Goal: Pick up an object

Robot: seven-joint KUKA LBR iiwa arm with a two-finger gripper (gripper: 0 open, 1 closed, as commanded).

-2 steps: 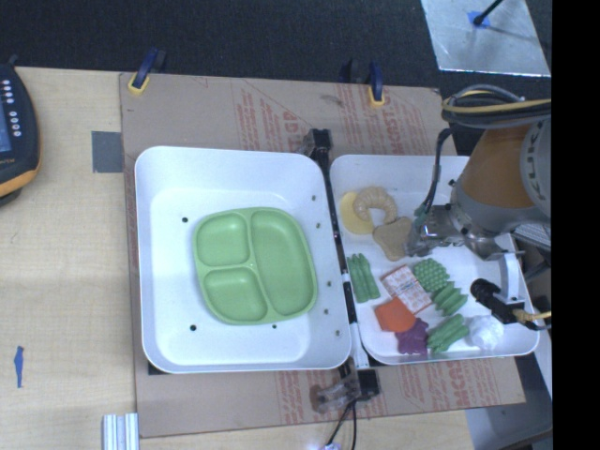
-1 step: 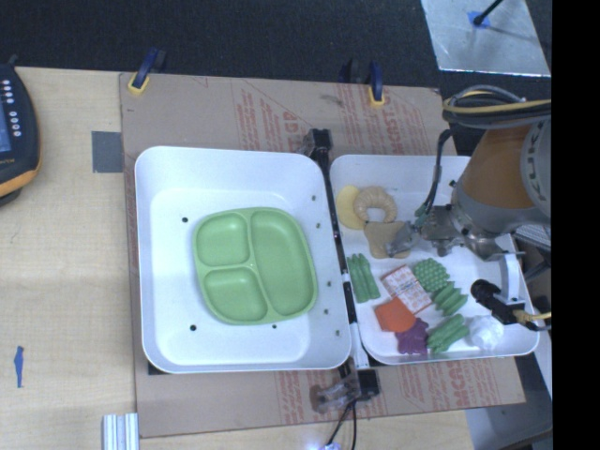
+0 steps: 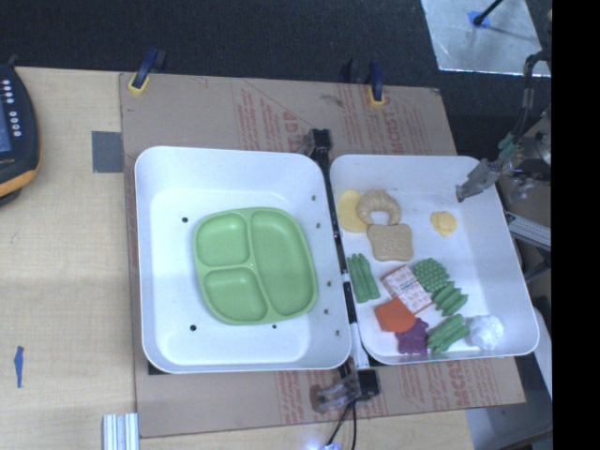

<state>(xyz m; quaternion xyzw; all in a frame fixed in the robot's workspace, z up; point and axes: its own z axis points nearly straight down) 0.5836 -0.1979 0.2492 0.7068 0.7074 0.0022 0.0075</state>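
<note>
Toast slice [image 3: 389,242] in the camera view lies flat in the right bin [image 3: 511,251], touching the ring pastry [image 3: 379,206], probably light and stiff, best pinched across its edges, while the gripper [image 3: 473,182] hovers near the bin's far right rim, its state I cannot tell.

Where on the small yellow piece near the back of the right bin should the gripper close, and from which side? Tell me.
Come straight down on the small yellow piece and close across its narrow middle. It lies flat and alone on the right bin floor, apart from the ring-shaped pastry and the other food, so likely nothing blocks the fingers. The gripper sits near it, at the rim.
</note>
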